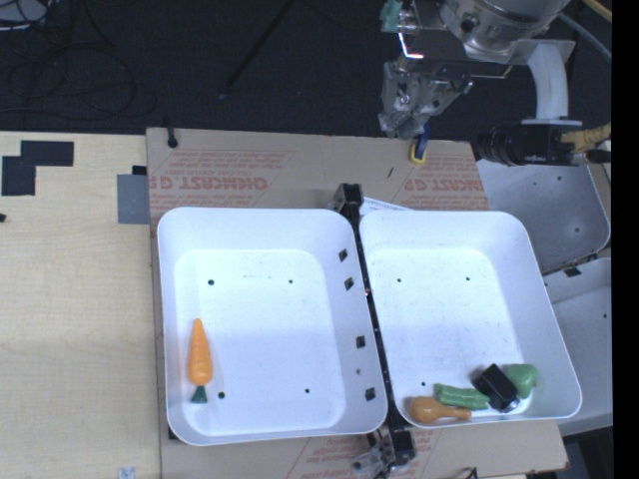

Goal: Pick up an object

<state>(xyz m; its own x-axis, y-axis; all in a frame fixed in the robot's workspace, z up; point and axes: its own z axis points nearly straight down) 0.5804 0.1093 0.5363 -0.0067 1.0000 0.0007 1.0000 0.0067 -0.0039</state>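
**Arm parked high, nothing picked yet**

The gripper (417,118) hangs above the far edge of the cardboard sheet (300,168), behind the seam where the two bins meet, well apart from every object. Whether its jaws are open or closed cannot be told; the metal parts there blur together against the dark background. Nothing is seen between them.

The things to pick lie at the near side. A toy carrot (199,353) rests alone near the front left corner of the left bin (250,230). In the right bin (439,230), a small heap sits against the front wall: a green pod (460,396), a black block (495,386), a rounder green piece (522,375) and an orange-brown pear-shaped piece (435,410), touching or overlapping.

The main risk is likely the heap: crowded against the wall, it leaves little room for the jaws to straddle one item, so they may strike the rim or nudge pieces aside. The carrot looks easier, though its tapered, rounded body could slip out of a grip placed off centre.

The arm reaches in from the right, wrist held high and pointing down.
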